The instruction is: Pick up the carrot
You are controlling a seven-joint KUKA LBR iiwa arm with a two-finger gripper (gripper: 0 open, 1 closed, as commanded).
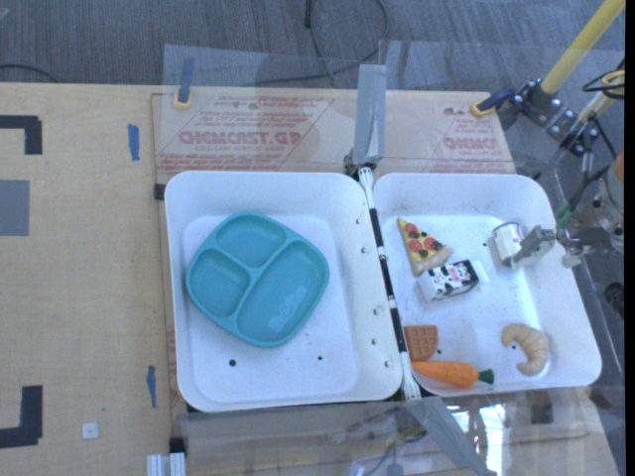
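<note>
The orange carrot [449, 373] with a green stalk end lies flat along the front edge of the right bin [476, 198], near its front left corner. My gripper [510, 244] reaches in from the right and hovers over the right-hand middle of that bin. It is well behind the carrot and to its right, and nothing is seen in it.
A waffle piece [421, 340] lies just behind the carrot, touching or nearly so. A croissant [528, 349] sits to the carrot's right. A pizza slice [422, 246] and a black-and-white carton [448, 280] lie mid-bin. The left bin [342, 365] holds a teal divided plate [258, 278].
</note>
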